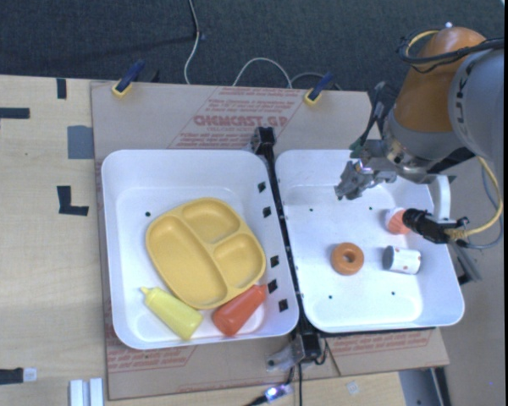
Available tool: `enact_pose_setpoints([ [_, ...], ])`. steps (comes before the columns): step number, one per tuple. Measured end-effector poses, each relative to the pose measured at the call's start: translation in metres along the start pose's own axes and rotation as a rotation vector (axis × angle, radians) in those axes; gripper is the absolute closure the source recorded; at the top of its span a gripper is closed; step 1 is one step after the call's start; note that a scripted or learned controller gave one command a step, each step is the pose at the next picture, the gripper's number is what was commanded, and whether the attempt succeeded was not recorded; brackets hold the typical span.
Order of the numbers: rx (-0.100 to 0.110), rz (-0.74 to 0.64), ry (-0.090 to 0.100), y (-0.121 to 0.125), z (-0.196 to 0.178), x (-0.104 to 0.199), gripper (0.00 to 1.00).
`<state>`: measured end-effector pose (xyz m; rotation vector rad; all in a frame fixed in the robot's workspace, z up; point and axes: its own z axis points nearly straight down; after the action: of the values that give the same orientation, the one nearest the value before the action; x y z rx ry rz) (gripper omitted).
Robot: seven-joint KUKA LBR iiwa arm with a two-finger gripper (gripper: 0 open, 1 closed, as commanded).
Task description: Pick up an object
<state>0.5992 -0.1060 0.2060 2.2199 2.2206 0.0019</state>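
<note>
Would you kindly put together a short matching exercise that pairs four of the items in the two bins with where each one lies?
Things:
1. divided yellow plate
2. yellow bottle
3. doughnut
4. white cylinder

Places:
A. right bin, near its middle
B. left bin, near corner, left of the red bottle
C. right bin, just right of the doughnut
D. left bin, across its middle

Pairs: 1-D, 2-B, 3-A, 4-C

Bright, even light; soft shadows, sharp
</note>
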Motion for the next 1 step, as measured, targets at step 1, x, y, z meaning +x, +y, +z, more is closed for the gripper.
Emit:
enact_pose_setpoints([
  [1, -0.002, -0.001, -0.001, 0.0011, -0.053, 0.0002, 1.0],
])
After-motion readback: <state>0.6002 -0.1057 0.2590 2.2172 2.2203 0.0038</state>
